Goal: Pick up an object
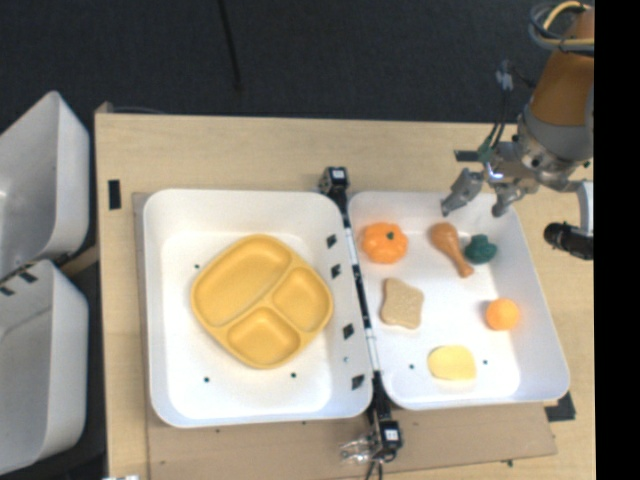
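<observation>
My gripper (481, 199) hangs over the far edge of the right bin (535, 298), open, with nothing between its two grey fingers. Just below it lie a brown drumstick (451, 247) and a small dark green piece (482, 249), side by side. An orange pumpkin-like toy (384, 243) sits at the bin's far left. A slice of bread (402, 304) lies near the middle left. A small orange fruit (503, 314) rests toward the right, and a yellow oval piece (452, 363) lies at the front.
The left bin (170, 368) holds a yellow divided plate (262, 300). A black-clipped divider (351, 278) runs between the bins. White rounded shapes (40, 268) stand off the bench's left side. The arm's orange band (563, 83) rises at the upper right.
</observation>
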Robot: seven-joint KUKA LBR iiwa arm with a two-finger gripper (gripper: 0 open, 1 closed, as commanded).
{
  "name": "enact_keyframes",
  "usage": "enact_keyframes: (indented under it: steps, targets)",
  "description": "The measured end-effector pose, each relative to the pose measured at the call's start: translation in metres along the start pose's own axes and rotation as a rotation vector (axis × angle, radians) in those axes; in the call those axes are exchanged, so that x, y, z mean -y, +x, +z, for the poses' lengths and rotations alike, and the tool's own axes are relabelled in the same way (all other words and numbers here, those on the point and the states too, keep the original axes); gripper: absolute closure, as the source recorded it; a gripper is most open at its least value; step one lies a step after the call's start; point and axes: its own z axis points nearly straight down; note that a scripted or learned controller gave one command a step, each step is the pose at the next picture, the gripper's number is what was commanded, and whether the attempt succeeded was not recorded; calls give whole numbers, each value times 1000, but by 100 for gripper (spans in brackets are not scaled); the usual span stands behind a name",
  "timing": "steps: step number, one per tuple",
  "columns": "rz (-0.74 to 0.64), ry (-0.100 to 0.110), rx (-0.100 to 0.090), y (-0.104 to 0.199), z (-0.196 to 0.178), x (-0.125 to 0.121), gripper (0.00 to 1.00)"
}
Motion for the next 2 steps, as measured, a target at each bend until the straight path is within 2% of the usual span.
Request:
enact_keyframes:
  steps: [1, 2]
  targets:
    - [-2, -14, 2, 0, -9, -2, 0]
    - [-2, -9, 4, 7, 44, 3, 0]
